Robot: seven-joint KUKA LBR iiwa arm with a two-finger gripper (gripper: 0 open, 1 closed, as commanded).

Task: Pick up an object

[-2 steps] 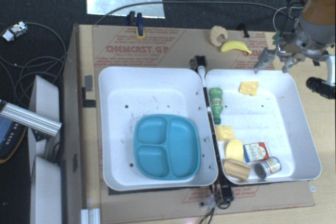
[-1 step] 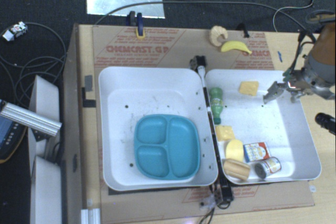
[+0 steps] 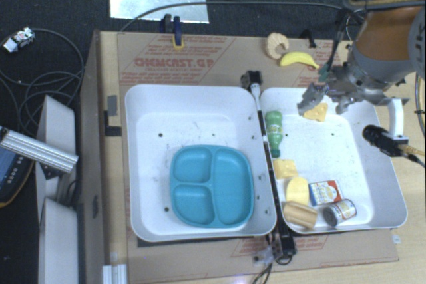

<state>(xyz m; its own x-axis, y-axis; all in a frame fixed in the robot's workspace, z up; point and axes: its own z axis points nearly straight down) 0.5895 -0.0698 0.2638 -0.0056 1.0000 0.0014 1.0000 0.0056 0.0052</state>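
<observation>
Dark carpet strewn with cables surrounds a cardboard-topped worktop (image 3: pixel 166 63) carrying 2 white bins. At the far end of the right bin (image 3: pixel 373 169), the hand (image 3: pixel 326 98) hovers just over a pale yellow piece (image 3: pixel 317 112); whether its fingers are apart or together I cannot tell. This looks like the approach step: next it must descend squarely and close on that piece.

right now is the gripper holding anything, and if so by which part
Cannot be told. The gripper sits right over a pale yellow piece at the back of the right bin, but the view does not settle whether that piece is gripped.
</observation>
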